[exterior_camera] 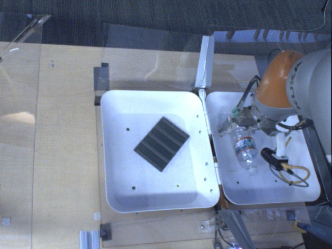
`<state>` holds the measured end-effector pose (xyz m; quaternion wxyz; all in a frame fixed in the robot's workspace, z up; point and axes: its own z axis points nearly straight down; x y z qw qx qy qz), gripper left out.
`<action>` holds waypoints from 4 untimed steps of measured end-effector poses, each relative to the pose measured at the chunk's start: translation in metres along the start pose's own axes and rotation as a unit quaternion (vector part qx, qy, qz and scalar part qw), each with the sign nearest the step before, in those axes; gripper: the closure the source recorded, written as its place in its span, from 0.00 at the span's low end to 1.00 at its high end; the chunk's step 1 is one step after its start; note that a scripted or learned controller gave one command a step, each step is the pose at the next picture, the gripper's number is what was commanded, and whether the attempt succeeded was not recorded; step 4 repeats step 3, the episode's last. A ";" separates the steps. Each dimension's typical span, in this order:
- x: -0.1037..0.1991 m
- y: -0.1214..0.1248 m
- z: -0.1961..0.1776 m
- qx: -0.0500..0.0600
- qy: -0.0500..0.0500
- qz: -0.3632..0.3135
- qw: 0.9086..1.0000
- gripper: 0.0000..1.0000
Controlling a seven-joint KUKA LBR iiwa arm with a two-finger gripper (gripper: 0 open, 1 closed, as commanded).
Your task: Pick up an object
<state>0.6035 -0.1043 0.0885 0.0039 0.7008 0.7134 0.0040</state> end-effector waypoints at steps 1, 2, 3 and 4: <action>0.001 0.002 -0.012 -0.003 0.001 0.000 1.000 1.00; -0.007 0.041 0.001 0.002 0.000 -0.054 0.999 1.00; 0.063 0.069 -0.098 0.001 0.000 -0.077 0.997 1.00; 0.063 0.069 -0.098 0.001 0.000 -0.077 0.997 1.00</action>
